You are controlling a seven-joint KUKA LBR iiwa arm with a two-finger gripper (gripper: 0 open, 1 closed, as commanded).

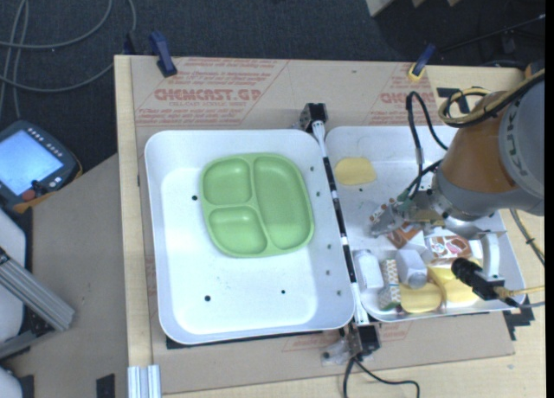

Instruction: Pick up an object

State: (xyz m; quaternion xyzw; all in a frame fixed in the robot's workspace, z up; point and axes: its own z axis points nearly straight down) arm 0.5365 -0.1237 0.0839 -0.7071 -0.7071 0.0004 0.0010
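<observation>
Light: bright, even, cast from overhead.
Glare: white bins (173, 240) are slightly washed out; the screen (26, 161) at the left edge is blown to blue-white.
Shadows: soft and short, seen beneath the arm (489, 163).
Focus: mild softness throughout; small items are blurred.

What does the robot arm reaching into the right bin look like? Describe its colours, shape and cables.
The arm is thick and rounded, grey with a broad orange band above the wrist. Black and yellow cables loop beside it. The claw at its tip is small, dark and metallic.
</observation>
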